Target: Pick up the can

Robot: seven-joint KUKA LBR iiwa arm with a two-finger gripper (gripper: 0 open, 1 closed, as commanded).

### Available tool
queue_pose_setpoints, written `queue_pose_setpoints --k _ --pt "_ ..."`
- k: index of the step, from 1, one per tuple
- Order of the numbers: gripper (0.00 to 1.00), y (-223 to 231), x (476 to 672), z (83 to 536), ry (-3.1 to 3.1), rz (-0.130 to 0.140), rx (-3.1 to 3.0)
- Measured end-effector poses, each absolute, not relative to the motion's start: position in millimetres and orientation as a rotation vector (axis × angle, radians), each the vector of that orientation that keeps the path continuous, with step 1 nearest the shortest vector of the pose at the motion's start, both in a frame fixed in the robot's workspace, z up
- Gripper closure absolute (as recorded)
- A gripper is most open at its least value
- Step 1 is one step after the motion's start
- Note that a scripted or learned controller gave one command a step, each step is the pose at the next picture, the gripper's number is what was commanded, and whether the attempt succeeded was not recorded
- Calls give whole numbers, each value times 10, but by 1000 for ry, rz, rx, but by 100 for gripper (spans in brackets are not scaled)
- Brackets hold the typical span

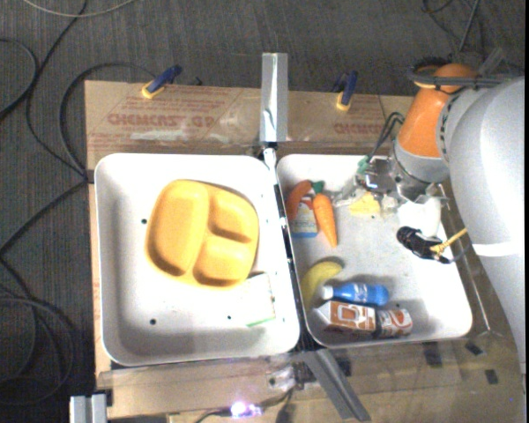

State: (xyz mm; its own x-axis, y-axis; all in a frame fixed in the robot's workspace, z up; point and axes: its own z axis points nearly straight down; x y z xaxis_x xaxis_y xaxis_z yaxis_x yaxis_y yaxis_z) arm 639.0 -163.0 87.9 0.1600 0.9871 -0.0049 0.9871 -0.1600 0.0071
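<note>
1. Claw (376, 186) hovers low at the far end of the right bin (428, 285), to the view's right of the carrot (325, 220). It hangs above a small pale yellow thing (364, 206), not above the can. Whether it is open or closed I cannot tell, as the wrist hides its tip.
2. The can (368, 318) lies on its side toward the near wall from the carrot, well apart from the claw. It likely rolled to rest there against its neighbours.
3. A blue and white bottle (357, 293) lies touching the can's far side, between it and the carrot. That crowding could hamper a grasp.
4. A banana (318, 276) sits just nearward of the carrot, close to the can's end.
5. The can's label is too blurred to read, and the yellow thing is too small to name.
</note>
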Motion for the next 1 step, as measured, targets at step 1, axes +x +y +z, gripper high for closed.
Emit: queue_pose_setpoints --k 1 --pt "0 -1674 6258 888 2513 0 1867"
